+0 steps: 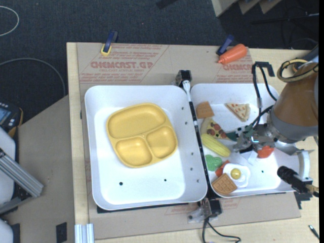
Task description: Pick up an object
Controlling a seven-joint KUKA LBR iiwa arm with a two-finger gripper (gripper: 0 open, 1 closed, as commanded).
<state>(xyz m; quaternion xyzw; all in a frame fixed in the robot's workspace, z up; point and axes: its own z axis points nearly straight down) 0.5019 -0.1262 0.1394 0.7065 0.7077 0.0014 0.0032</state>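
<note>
Standing side by side on the table (pixel 152 54) — a brown board with red print — are two shallow white bins of smooth glossy plastic with rounded corners. Left bin (pixel 101 181): one yellow plate (pixel 142 134), matte plastic, rounded, split into three compartments. Right bin (pixel 215 92): a cluster of small toy foods. Counted there: one brown square cracker (pixel 204 110); one tan triangular slice (pixel 239 110) with red specks; one yellow corn cob (pixel 215 146), ribbed and elongated; one green lumpy piece (pixel 213 162); one fried egg (pixel 236 174), white with a round yellow yolk; one brown waffle-like round (pixel 224 185), grid-textured, touching the egg; one red piece (pixel 265 152) just beside the arm's tip. A small multicoloured item lies above the corn; its shape cannot be made out.

Arm (pixel 298 110): grey with an orange band, reaching in from the right and bent down over the right bin. End effector (pixel 247 140): dark, low among the foods between the corn and the red piece — whether it is open or closed cannot be told.

Outside the bins, on the table's far edge: one orange carrot-shaped toy (pixel 233 53).
</note>
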